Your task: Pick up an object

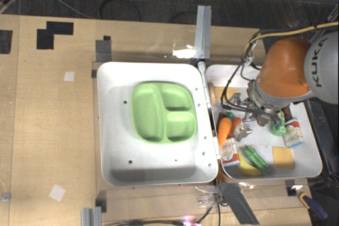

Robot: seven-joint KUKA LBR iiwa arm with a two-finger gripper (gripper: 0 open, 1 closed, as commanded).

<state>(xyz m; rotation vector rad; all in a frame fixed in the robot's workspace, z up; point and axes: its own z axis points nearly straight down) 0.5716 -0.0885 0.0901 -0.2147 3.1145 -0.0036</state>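
My gripper [244, 117] hangs low over the middle of the right bin [313, 162], under the arm's orange band [285, 72]. An orange carrot [224, 129] lies just to its left, close to the gripper body. Below it are a small printed carton [229, 151], a green vegetable [255, 157] and a yellow piece [247, 168]. A yellow block [283, 157] sits at the lower right. A green toy [278, 127] and a small packet [293, 136] lie to the right of the gripper. The wrist hides whatever is directly beneath it.
The left bin [114, 166] holds a green divided plate [161, 112]. A metal divider rail [207, 114] runs between the two bins. A tan round object [213, 95] leans at the right bin's left wall. Cables [249, 55] loop above the arm.
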